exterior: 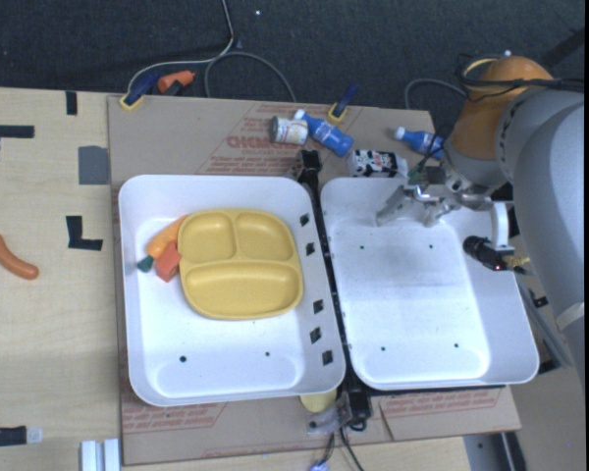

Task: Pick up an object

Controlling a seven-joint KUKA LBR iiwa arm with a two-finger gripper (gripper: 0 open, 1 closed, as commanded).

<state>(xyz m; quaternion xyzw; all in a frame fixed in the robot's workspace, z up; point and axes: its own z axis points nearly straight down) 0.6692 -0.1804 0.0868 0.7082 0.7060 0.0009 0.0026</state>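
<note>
Bench with two bins: our gripper (409, 204) hangs with fingers apart, nothing held, over the right bin (422, 361); we should cross left to the yellow plate (240, 263).

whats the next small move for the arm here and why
Probably swing the gripper left toward the yellow divided plate and orange toy in the left bin. It hovers at the right bin's top edge with nothing between it.
</note>
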